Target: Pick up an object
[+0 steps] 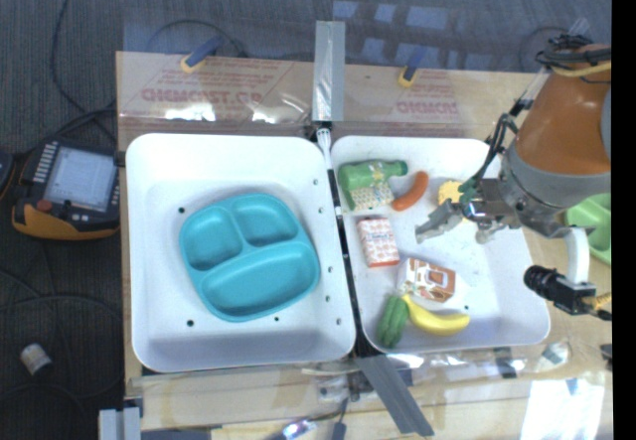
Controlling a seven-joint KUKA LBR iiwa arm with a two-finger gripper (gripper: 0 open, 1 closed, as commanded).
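Now our gripper (444, 220) hovers, fingers apart and empty, just right of the small carton (377, 240). We judge it light, stiff: pinch its narrow sides.

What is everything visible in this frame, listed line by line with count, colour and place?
bins: 2, white, side by side on the bench
divided plate: 1, teal, in the left bin
bottle: 1, green, top of right bin
sausage: 1, orange-red, beside the bottle
small carton: 1, red and white, middle of right bin
snack packet: 1, orange and white, below the carton
banana: 1, yellow, bottom of right bin
cucumber: 1, green, left of the banana
pendant: 1, orange and black, on the floor at left
arm: 1, grey and orange, over the right bin
claw: 1, grey, above the right bin
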